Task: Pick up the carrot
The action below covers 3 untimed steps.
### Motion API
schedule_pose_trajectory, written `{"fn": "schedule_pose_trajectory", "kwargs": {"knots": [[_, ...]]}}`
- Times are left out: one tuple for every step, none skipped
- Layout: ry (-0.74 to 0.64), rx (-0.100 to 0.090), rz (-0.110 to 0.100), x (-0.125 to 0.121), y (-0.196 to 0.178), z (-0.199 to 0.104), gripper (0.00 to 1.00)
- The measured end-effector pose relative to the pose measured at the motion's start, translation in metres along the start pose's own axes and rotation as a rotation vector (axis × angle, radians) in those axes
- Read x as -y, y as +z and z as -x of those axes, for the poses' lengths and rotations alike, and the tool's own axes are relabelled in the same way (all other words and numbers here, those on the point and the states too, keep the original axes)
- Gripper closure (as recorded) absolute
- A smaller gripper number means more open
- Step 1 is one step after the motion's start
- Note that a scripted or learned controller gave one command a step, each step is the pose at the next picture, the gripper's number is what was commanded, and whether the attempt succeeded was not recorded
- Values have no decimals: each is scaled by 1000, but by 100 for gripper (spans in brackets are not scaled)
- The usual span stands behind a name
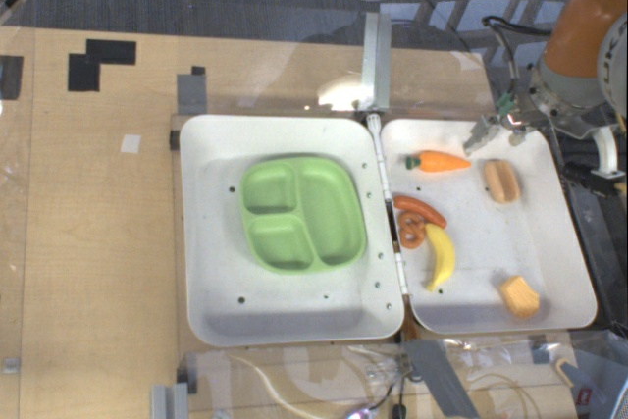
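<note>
The orange carrot (pixel 441 162) with a green top lies in the right bin (pixel 554 211), near its far left corner, pointing right. My gripper (pixel 497 130) hangs at the bin's far edge, just right of and beyond the carrot's tip. Its fingers are spread apart, and nothing lies between them.
The right bin also holds a hot dog bun (pixel 500 181), a red sausage (pixel 419 209), a pretzel (pixel 411 231), a banana (pixel 441 257) and a bread chunk (pixel 520 296). A green divided plate (pixel 299 214) sits in the left bin (pixel 211 240). A metal post (pixel 376 64) stands behind the bins.
</note>
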State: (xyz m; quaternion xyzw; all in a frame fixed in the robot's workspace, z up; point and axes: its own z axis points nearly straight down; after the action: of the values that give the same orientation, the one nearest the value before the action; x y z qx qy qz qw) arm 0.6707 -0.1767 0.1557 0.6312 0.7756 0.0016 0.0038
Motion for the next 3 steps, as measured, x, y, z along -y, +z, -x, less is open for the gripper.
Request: {"fn": "schedule_pose_trajectory", "kwargs": {"knots": [[-59,-3,-1,-13,49,-67,0],[-4,-3,-1,0,43,-84,0],[-6,1,7,-3,30,-83,100]]}}
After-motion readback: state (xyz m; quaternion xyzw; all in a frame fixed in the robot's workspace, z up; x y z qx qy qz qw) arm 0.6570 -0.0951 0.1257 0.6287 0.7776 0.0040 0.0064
